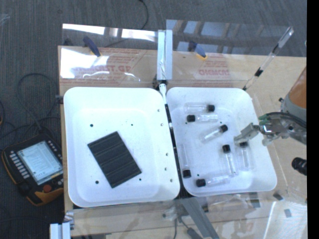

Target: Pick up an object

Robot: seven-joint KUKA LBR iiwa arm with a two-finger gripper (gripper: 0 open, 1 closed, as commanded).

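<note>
Several clear vials with black caps lie scattered in the right bin [259, 180], among them one at the centre [215, 132] and one further right [229, 159]. A black ribbed slab [113, 159] lies flat in the left bin [75, 108]. My gripper [257, 135] hangs over the right side of the right bin, just above another vial [244, 156]. Its fingers are open with nothing between them. The grey arm with its orange band [299, 91] comes in from the right.
A low ridge [170, 128] separates the two bins. Clear plastic sheets and a metal post [164, 54] stand behind the bins. A teach pendant [32, 166] lies on the floor at the left.
</note>
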